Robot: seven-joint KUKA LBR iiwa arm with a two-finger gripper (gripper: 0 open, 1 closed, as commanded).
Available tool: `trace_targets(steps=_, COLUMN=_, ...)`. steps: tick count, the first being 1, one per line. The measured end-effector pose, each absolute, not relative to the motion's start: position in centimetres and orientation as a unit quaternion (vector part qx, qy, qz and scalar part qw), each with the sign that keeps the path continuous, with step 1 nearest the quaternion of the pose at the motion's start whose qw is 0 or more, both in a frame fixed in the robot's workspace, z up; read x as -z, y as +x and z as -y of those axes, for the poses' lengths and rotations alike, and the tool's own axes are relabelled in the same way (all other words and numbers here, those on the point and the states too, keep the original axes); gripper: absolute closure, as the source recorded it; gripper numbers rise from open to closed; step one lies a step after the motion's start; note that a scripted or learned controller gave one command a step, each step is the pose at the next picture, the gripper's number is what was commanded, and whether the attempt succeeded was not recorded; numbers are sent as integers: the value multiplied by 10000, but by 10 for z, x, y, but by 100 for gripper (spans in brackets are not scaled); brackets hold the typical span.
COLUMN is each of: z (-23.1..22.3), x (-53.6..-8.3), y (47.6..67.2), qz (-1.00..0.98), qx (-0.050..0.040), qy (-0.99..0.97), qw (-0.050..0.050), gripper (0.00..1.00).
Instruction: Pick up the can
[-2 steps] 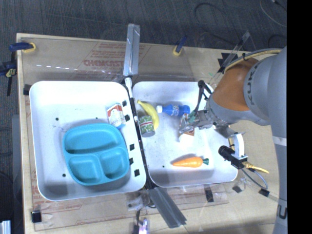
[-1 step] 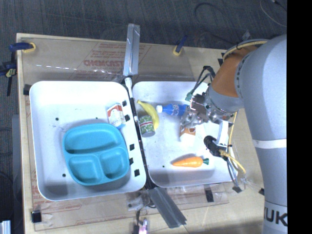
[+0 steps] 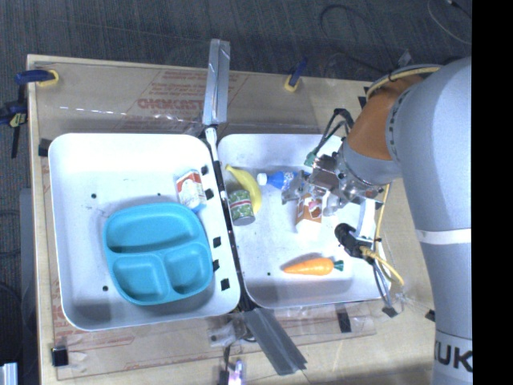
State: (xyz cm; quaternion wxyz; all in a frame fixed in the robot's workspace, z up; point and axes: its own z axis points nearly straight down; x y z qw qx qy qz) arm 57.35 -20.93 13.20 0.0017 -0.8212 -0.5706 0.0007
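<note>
The can (image 3: 241, 204) stood in the right bin (image 3: 276, 291), hard against the left wall by the divider between the two bins. It had a green label and a pale top. A banana (image 3: 247, 184) curved just behind it, touching or almost touching its far side.

The pincer (image 3: 309, 196) hung over the middle of the right bin, well to the right of the can. Whether it was apart or together I cannot tell, since the wrist hid it from above. Directly under it stood a small brown and white carton (image 3: 309, 212), and a blue and white bottle (image 3: 277, 180) lay just to its left. Whether the pincer touched the carton could not be made out.

A carrot (image 3: 308, 267) lay nearer the near edge of the right bin, with its green end pointing right. The grey arm (image 3: 437, 175) reached in from the right, its orange band (image 3: 373, 131) above the wrist.

In the left bin (image 3: 80, 215) sat a blue tray (image 3: 158, 252) with three compartments. A small red and white pack (image 3: 189, 189) lay just behind it, near the divider. Both bins rested on the worktop (image 3: 120, 95).
</note>
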Motion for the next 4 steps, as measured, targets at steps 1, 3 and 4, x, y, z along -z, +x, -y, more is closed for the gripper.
trace_targets(steps=1, z=202, x=-91, y=523, qz=5534, qx=-12, qy=-8329, qw=20, gripper=0)
trace_targets(steps=3, z=196, x=-112, y=527, qz=5629, qx=-12, qy=-8265, qw=25, gripper=100)
trace_targets(steps=4, z=166, x=-251, y=514, qz=6438, qx=-3, qy=-7652, qw=4, gripper=100)
